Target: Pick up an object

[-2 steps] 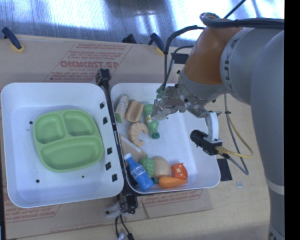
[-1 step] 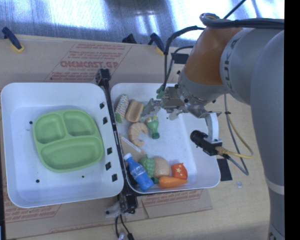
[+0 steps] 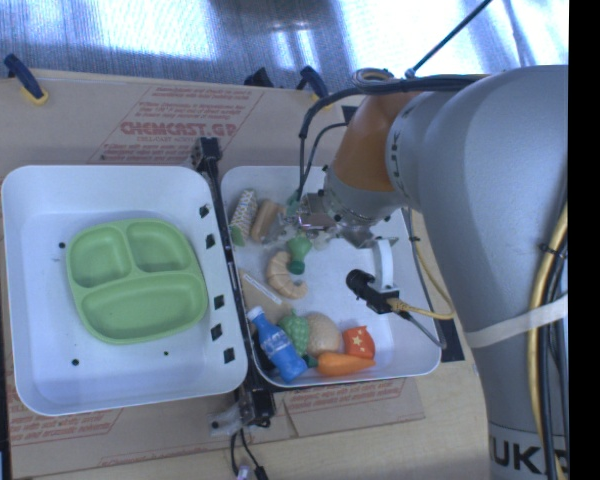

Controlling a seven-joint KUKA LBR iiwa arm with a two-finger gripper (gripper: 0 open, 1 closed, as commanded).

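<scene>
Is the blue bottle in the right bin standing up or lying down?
Lying down. The blue bottle rests on its side at the right bin's near left corner, white cap pointing up-left, beside the green toy.

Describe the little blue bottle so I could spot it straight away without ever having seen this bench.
Find the right-hand white bin, the one crowded with toy food. Go to its near left corner, beside the divider between the two bins. The blue bottle lies there tilted, white cap pointing away, next to a green vegetable; it is the only blue item among the food.
</scene>
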